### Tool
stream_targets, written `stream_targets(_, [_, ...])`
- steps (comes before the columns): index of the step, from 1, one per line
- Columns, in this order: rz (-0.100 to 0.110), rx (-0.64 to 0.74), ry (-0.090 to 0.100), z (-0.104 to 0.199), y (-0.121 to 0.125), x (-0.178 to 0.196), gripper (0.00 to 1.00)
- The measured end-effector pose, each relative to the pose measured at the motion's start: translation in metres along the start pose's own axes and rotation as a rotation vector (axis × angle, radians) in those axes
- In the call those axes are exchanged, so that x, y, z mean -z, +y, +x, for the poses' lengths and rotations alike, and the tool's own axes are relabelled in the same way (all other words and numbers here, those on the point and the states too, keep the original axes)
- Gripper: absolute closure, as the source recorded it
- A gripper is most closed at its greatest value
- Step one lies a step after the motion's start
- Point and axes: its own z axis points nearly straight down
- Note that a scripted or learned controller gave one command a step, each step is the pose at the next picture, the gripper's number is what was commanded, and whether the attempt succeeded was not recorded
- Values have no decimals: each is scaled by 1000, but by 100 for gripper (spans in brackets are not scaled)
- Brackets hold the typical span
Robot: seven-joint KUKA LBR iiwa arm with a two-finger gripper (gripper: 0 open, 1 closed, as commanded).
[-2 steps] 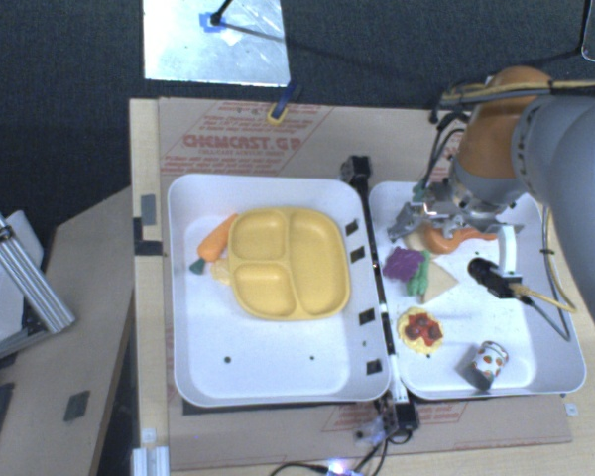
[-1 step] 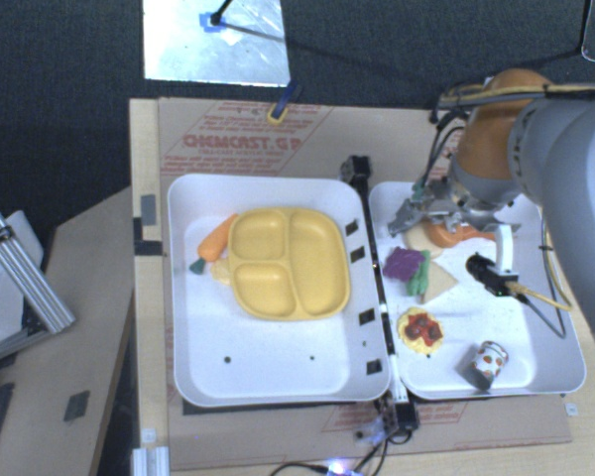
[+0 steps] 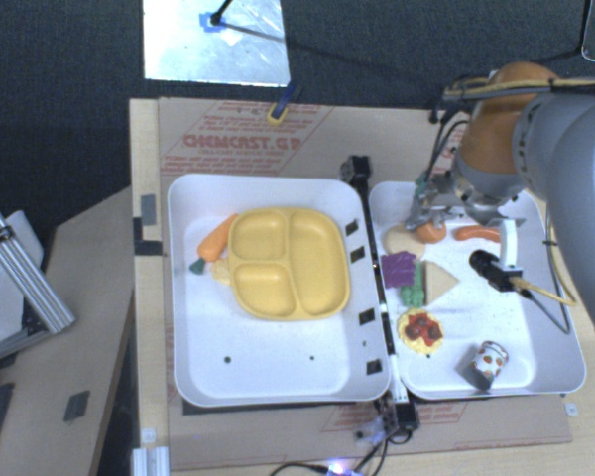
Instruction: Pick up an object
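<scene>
A: Where is the end effector (image 3: 423, 216)?

B: It sits low in the right bin (image 3: 545, 365), above and a little left of the pale wedge (image 3: 439, 281) in the view. It hangs from the grey arm (image 3: 565, 157).

A: Is it wide or narrow?

B: That cannot be told from this angle. A small orange ball (image 3: 432, 232) lies right at its tip, straight above the wedge. It may be touching the end effector, but the view does not show whether it is gripped.

A: What else lies around the wedge?

B: A red-orange sausage (image 3: 476, 233) lies above and right of it, just beside the ball. A tan disc (image 3: 395, 239) lies above and left. A purple piece (image 3: 399, 266) sits just left of the wedge, with a small green piece (image 3: 413, 294) under it, touching or nearly touching the wedge's left edge. A little round pizza (image 3: 421, 331) lies below the wedge. A small grey can (image 3: 484, 363) lies on its side, below and right.

A: And farther out?

B: Well left of the wedge, the left bin (image 3: 268, 365) holds a yellow divided plate (image 3: 283, 263). An orange carrot (image 3: 216, 237) lies against the plate's far-left rim. Both bins rest on the surface (image 3: 89, 256).
</scene>
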Motion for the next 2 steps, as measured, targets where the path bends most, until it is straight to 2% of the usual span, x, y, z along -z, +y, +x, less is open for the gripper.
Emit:
stream_targets(1, [24,4,12,-2,13,60,100])
stream_targets(2, [24,5,12,-3,17,115,100])
